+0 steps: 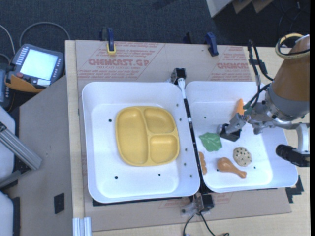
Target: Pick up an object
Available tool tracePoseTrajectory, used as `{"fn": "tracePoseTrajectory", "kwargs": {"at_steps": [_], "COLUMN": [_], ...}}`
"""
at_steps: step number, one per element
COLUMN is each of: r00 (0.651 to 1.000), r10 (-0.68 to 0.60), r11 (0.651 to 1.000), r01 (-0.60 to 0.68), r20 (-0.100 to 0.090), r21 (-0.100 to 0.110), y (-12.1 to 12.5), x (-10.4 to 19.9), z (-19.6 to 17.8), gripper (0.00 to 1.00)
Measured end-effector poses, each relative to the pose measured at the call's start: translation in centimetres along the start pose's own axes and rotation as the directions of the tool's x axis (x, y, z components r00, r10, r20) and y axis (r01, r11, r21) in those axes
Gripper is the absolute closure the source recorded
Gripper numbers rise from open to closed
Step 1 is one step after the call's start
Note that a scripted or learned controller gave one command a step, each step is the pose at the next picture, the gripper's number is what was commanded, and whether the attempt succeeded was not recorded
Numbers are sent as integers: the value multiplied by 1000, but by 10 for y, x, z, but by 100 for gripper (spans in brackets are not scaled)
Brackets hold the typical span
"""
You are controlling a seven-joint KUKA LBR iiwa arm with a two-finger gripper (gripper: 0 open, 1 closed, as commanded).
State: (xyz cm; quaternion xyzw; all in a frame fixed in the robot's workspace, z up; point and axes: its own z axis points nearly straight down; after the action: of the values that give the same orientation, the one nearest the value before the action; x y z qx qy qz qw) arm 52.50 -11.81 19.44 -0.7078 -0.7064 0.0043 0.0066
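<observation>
Fingers (230, 130) state unclear, just beside green leaf (210, 141); board (147, 53) reads "CHEMCAST GP".

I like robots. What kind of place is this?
Probably a robot lab: a robot arm reaches over two white bins holding toy food, with a control tablet beside the bench.

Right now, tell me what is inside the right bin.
The right bin holds a green leaf, a cookie, a chicken drumstick and an orange piece. The tool hovers by the leaf; the arm hides the bin's far right side.
</observation>
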Motion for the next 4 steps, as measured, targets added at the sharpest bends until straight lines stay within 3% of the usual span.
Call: {"fn": "tracePoseTrajectory", "kwargs": {"at_steps": [1,2,3,4], "r00": [1000,1000,1000,1000], "r10": [-2,-1,-1,-1], "r11": [1000,1000,1000,1000], "r01": [2,1,1,1], "r20": [1,0,1,0], "r21": [-9,-1,-14,-16], "y": [2,-6,-4,-3], "x": [0,2,2,3], "z": [-4,60,111,101], "gripper": [0,0,0,100]}}
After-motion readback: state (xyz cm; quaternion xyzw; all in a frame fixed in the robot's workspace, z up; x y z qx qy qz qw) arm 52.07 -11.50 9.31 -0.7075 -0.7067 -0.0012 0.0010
